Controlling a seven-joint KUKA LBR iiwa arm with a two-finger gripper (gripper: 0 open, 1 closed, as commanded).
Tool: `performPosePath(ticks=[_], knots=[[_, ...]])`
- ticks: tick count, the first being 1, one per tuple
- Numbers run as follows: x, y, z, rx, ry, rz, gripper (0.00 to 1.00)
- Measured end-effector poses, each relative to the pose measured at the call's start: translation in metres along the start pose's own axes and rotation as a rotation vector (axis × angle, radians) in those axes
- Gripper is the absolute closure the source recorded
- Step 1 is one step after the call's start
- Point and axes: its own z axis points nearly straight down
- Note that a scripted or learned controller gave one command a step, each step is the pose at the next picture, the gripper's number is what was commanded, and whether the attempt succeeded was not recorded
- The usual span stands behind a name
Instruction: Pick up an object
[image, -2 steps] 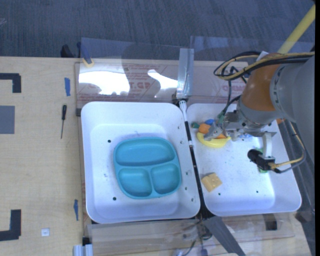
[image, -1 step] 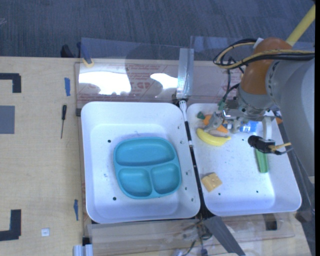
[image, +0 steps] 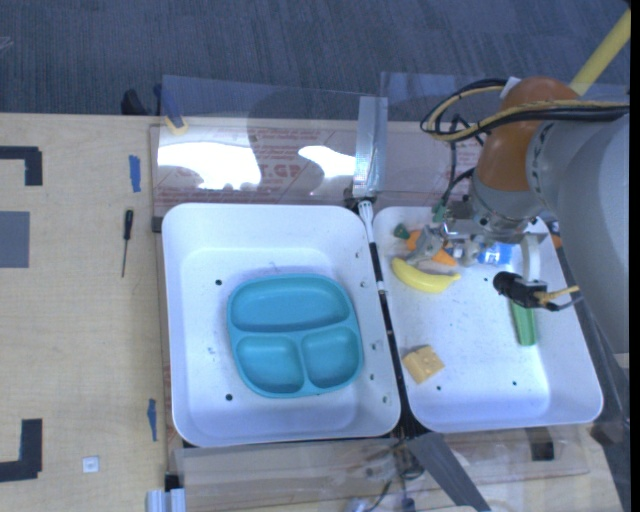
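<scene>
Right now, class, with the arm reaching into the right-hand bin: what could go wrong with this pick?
The gripper sits low at the far corner of the right bin, where the banana and small orange and green pieces crowd together; it may nudge them or grab two. That cluster lies close to the bin wall, so a finger could strike it. Cables loop near the wrist and might snag.

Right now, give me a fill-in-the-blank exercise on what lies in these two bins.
1. The blue divided tray lies in the ____ bin.
2. The banana lies in the right bin, colored ____.
3. The tan block lies nearer the ____ edge of the view than the banana.
4. The green marker lies to the ____ of the banana.

Missing words: left; yellow; bottom; right
</scene>
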Motion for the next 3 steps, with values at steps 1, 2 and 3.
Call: performPosePath(ticks=[1,2,3], knots=[[0.004,-0.023,0.006,-0.027,0.007,0.16,0.0],[0.003,-0.022,-0.006,-0.03,0.004,0.159,1.0],[0.003,-0.022,-0.005,-0.03,0.004,0.158,0.0]])
